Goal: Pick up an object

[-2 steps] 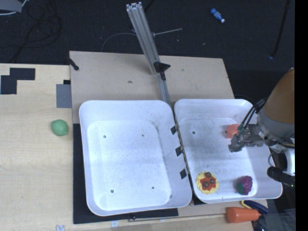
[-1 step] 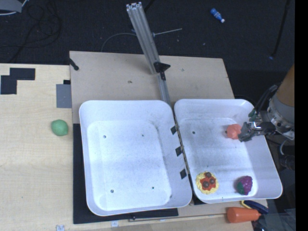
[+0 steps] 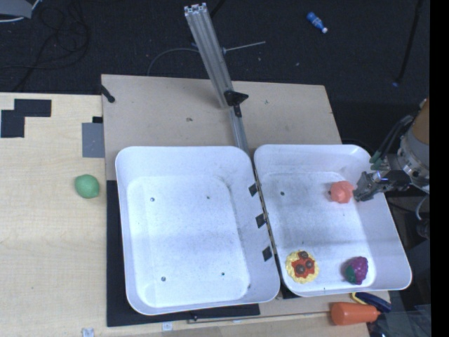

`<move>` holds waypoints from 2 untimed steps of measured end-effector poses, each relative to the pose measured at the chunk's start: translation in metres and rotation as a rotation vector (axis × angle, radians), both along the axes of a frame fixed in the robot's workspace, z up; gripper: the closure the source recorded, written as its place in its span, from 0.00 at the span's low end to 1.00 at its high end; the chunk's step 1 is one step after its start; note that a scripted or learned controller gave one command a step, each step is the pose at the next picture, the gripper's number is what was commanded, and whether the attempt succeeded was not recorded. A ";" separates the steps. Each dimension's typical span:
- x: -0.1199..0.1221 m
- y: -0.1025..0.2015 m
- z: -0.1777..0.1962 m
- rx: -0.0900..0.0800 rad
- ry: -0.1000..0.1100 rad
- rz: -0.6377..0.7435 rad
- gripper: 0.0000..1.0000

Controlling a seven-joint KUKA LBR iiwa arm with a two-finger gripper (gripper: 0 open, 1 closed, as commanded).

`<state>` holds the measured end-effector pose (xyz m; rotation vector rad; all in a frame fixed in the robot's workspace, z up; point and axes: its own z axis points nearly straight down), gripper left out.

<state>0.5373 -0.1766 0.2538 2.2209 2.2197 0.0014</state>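
Gripper (image 3: 365,188) at right bin's (image 3: 382,220) right wall, far half, just beside pink lump (image 3: 340,192); contact unclear. Finger state: cannot tell, too dark and small. Same bin, near end: yellow-red toy (image 3: 302,266), purple grapes (image 3: 356,269), apart. Left bin (image 3: 133,167) adj. Green ball (image 3: 87,186) on bench, left. Orange item (image 3: 353,313) outside bin, near edge.

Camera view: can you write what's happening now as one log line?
gripper: over right bin | nearest: pink object | holding: nothing seen | fingers: unclear
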 end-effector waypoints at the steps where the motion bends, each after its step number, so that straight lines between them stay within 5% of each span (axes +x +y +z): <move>1: 0.005 0.051 -0.013 0.002 0.003 0.004 1.00; 2: 0.017 0.096 -0.023 0.001 0.003 0.003 1.00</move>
